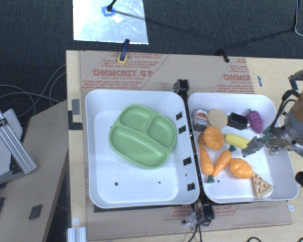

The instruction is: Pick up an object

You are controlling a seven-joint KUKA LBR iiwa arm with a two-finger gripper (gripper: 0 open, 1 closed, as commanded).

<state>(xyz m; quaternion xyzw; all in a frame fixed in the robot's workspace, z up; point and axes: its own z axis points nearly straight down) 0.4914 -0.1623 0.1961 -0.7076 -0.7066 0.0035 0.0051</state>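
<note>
The hand (254, 146), grip unclear, hovers in the right bin (280, 171); the bench board (141, 69) reads "CHEMCAST GP".

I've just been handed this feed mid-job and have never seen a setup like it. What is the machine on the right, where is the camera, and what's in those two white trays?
The camera is fixed above the bench, looking down at a slant. The grey machine entering from the right is a robot arm; its end effector hangs over the right bin, near the yellow corn. Nothing visibly sits between its fingers, and I cannot tell whether they are open.

The left bin holds a green divided plate. The right bin holds toy food: a small can, a tan round piece, a black block, purple grapes, an orange fruit, two carrots, another orange piece and a pizza slice.
</note>
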